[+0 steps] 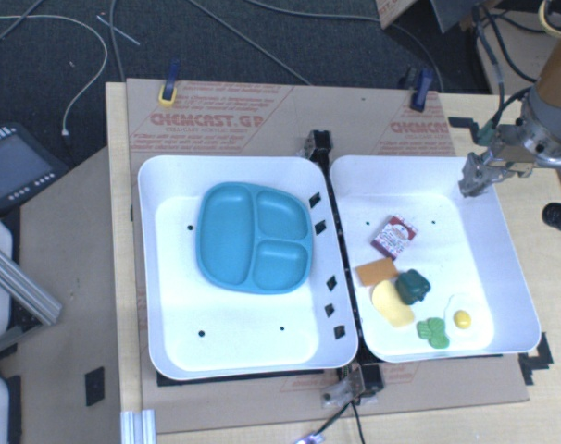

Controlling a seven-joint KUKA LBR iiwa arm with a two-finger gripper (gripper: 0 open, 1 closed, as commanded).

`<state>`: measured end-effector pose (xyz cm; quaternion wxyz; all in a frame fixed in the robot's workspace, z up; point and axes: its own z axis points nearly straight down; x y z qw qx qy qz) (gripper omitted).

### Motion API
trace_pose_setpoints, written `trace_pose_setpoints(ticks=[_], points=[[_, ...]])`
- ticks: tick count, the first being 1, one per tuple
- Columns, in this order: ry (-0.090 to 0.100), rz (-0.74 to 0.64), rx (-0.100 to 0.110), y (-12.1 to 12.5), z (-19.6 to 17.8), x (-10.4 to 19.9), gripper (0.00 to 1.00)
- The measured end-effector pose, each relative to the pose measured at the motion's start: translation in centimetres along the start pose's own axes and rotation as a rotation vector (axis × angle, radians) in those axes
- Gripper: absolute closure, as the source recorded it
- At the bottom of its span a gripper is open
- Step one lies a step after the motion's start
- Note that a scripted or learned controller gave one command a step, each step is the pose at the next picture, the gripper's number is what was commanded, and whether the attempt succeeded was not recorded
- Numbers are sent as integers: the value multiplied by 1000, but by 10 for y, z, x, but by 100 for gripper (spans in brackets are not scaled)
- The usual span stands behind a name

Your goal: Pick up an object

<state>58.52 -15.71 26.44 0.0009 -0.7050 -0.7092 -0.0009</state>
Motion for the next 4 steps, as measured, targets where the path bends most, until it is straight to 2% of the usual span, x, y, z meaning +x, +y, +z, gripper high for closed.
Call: trace_pose_setpoints(ticks=[1, 2, 3, 4], points=[[-1, 0, 1, 5, -4, 52, 100], [0, 0, 2, -2, -3, 100, 100], [0, 0, 4, 4, 14, 157, 100], [0, 1, 4, -8, 22, 209, 100]])
